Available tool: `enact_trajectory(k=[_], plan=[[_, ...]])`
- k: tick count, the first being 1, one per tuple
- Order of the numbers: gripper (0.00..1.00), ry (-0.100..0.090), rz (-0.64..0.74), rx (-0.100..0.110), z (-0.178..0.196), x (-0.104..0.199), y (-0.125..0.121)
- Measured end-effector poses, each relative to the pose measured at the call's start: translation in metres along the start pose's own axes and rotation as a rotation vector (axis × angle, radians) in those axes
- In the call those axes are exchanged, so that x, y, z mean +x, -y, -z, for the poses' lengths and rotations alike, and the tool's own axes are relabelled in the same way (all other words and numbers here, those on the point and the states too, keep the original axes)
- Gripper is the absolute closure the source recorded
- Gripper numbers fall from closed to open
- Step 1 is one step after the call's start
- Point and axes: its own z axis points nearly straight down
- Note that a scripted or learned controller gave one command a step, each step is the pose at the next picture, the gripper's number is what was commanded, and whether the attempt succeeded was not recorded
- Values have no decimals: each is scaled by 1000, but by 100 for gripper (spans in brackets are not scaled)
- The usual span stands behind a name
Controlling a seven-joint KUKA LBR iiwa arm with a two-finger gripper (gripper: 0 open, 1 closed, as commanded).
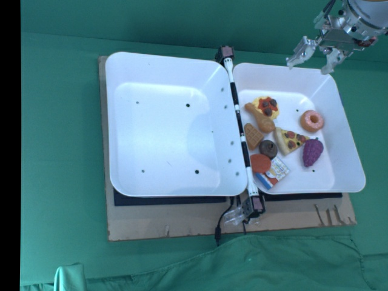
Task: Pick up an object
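Note:
My gripper [315,58] hangs high over the far edge of the right bin [348,162], fingers spread open with nothing between them. Below it in that bin lie several toy foods: a pink-iced donut [312,120], a purple grape bunch [313,152], a pizza slice [289,140], a small tart with red berries [267,107], a chicken drumstick [260,118], a waffle-like cookie [252,136], a dark chocolate donut [268,148], a red-orange round piece [260,163] and a small printed packet [274,173].
The left bin [170,126] sits beside the right one, split from it by a white and black bar [237,120]. Both rest on a cardboard sheet [182,223] on green cloth. A cable clump [239,214] lies at the bar's near end.

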Motion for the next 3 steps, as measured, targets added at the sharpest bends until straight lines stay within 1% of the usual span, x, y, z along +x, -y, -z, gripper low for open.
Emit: enact_trajectory(k=[1,2,3], plan=[[0,0,0,0,0,0,0],[0,0,0,5,-46,2,9],[0,1,0,5,-101,-1,0]])
